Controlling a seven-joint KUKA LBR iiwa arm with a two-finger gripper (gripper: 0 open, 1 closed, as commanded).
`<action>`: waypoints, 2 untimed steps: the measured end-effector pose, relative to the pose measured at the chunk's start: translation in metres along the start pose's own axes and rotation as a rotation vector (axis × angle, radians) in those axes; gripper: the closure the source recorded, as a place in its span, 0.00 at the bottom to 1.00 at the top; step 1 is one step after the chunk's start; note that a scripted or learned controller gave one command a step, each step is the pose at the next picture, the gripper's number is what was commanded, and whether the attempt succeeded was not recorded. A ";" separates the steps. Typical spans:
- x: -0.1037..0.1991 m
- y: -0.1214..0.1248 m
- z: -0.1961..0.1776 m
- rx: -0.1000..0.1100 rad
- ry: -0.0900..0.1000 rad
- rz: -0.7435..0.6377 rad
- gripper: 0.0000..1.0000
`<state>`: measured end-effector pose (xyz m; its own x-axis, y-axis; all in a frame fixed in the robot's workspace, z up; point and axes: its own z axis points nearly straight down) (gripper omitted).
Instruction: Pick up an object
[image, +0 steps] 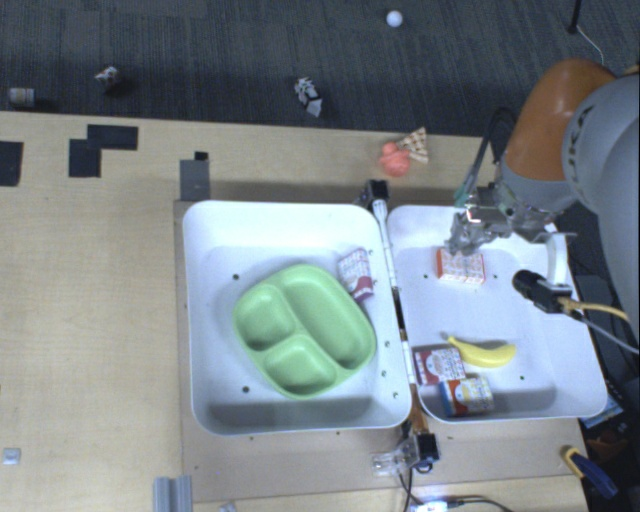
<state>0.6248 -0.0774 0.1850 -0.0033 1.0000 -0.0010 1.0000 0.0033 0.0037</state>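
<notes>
While the gripper (466, 236) hangs over the right bin (420, 232), a small red-and-white packet (461, 266) lies flat directly beneath its fingertips, at the bin's far side. Finger state cannot be determined. A banana (484, 352) lies well apart, nearer the front.

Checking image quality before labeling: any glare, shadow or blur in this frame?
Camera view: even overhead light, soft overall; mild glare washes out the right bin floor; the green tray casts a soft shadow toward the left bin's near wall; small print on the red-and-white packet under the gripper is too blurred to read.
</notes>
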 end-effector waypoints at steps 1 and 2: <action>0.001 0.000 0.000 0.001 0.001 -0.001 0.00; -0.019 0.025 0.095 -0.008 -0.003 -0.001 0.00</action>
<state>0.6500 -0.0968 0.0904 -0.0047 1.0000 -0.0036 0.9999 0.0047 0.0121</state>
